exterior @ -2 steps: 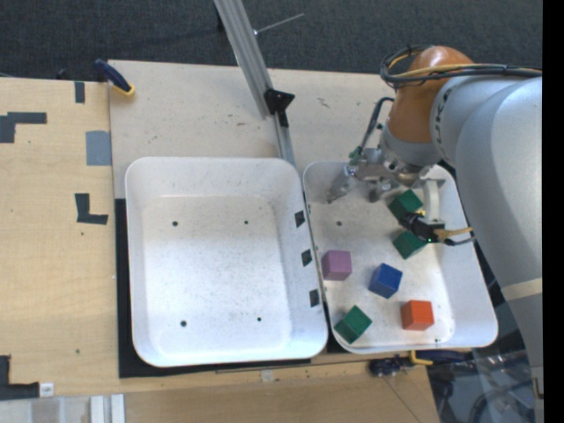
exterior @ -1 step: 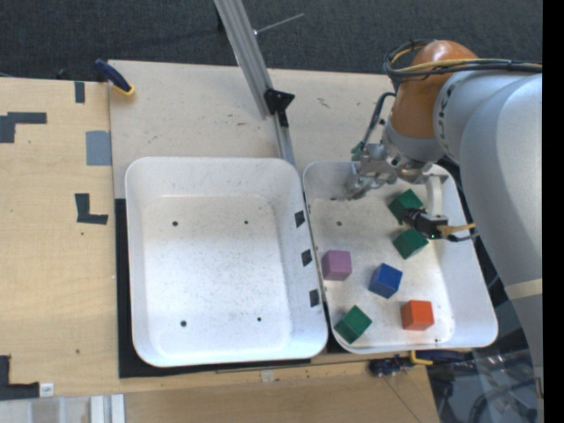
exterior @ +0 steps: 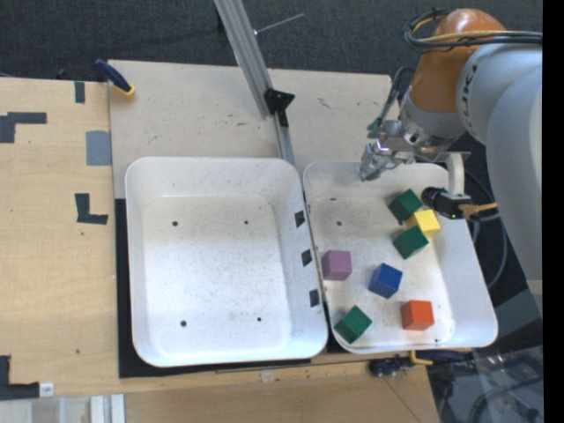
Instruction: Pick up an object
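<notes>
Honestly, my main worry from here is the crowding at the far right of the right bin (exterior: 458, 324). The gripper (exterior: 377, 164) hangs over that bin's far edge, tilted, with nothing between its fingers; they look close together, though the view is too small for me to be sure how narrow. The nearest candidates are a dark green block (exterior: 404, 204), a yellow block (exterior: 427, 221) touching it, and a second green block (exterior: 411, 241) just beside both. If I come down on that cluster, a finger could land on top of a neighbour or push all three against the bin's right wall, and the grasp would likely close on an edge and slip.

The purple block (exterior: 336, 264) and the blue block (exterior: 385, 279) sit apart in the middle of the bin, so I judge them safer picks. The orange-red block (exterior: 418, 314) and a third green block (exterior: 353, 322) lie near the front rim; a descent there risks striking the rim itself.

The left bin (exterior: 141, 183) holds no blocks that I can see. Both bins rest on a pale wooden table (exterior: 53, 263) with grey tape marks, over a black mat. A slanted metal rail (exterior: 247, 51) crosses the far side, ending near the gap between the bins, and a swing leftward could meet it. A blue and yellow clamp (exterior: 115, 77) sits at the far left. Beyond the table the floor is dark carpet.
</notes>
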Robot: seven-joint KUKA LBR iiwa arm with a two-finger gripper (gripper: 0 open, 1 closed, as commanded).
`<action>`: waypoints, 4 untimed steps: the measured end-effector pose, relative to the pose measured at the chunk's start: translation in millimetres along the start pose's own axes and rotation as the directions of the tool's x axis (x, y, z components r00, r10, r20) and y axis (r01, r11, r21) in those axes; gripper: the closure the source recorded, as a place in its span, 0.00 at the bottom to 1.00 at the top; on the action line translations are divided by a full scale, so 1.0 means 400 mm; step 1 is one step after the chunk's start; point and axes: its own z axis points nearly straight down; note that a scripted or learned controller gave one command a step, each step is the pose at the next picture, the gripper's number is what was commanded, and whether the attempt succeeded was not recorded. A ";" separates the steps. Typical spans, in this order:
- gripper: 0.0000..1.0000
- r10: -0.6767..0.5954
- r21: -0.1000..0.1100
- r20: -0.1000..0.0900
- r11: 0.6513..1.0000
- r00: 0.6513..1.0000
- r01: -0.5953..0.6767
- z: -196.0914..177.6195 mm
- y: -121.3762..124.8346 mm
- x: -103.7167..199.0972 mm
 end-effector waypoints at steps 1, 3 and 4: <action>1.00 0.000 0.001 0.000 1.000 1.000 0.000 -0.131 0.004 0.001; 1.00 -0.005 0.008 -0.003 1.000 1.000 0.005 -0.136 -0.042 0.268; 1.00 -0.005 0.007 -0.002 1.000 1.000 0.005 -0.154 -0.052 0.383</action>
